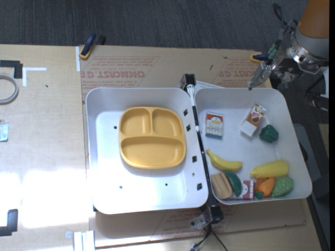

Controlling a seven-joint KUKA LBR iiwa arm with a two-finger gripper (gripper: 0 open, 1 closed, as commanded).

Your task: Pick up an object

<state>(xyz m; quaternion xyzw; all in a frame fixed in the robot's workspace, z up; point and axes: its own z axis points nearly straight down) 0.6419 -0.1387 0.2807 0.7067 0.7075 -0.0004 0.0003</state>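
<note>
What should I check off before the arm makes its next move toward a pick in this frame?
1. Gripper above the right bin: not ok, it hangs beyond the far rim.
2. Nothing between the jaws: ok.
3. Objects within the bin: ok; banana, green toy, small carton lie inside.
4. Isolated target available: ok, the carton lies apart from its neighbours.
5. Near-corner pile separable: cannot tell, items crowd together.
6. Yellow tray out of the way: ok, left bin.

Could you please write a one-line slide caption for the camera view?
Gripper hovers above the right bin of toy food; left bin holds a yellow divided plate.
</note>
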